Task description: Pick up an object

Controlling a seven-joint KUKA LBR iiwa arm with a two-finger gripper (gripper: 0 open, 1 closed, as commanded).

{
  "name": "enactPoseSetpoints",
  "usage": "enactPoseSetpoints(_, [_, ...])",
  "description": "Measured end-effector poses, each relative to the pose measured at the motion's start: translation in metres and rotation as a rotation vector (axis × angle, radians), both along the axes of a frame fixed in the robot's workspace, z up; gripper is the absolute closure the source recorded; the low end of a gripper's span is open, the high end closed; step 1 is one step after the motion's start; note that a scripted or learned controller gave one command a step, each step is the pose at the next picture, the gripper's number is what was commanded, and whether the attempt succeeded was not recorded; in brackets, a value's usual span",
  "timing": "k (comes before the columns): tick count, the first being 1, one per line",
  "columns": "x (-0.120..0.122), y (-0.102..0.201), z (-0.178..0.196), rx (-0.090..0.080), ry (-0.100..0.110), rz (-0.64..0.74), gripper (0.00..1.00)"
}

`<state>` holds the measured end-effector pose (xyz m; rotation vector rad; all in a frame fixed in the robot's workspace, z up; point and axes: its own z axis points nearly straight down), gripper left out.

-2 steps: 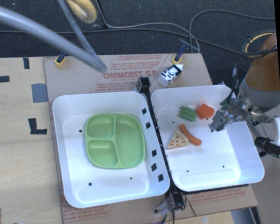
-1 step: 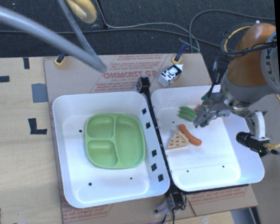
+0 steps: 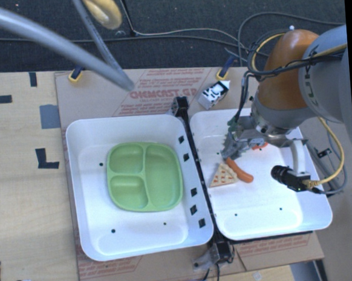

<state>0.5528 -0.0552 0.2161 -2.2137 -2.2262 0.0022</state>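
Blurred grey bars (image 3: 65, 39) cross your top-left view. Beside the waffle wedge (image 3: 223, 177), the gripper (image 3: 232, 148) overlaps an orange sausage (image 3: 241, 170); its grip you cannot tell.

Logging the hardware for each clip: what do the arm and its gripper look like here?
The arm is grey with a rounded orange band above the wrist. Yellow and black cables loop around it. The gripper is a small grey metal assembly, and a black cylindrical part sticks out beside the wrist.
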Motion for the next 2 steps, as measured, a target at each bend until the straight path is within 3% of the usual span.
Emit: enactPoseSetpoints(2, [0.032,0.108,-0.004,-0.001,-0.001,-0.001,1.00])
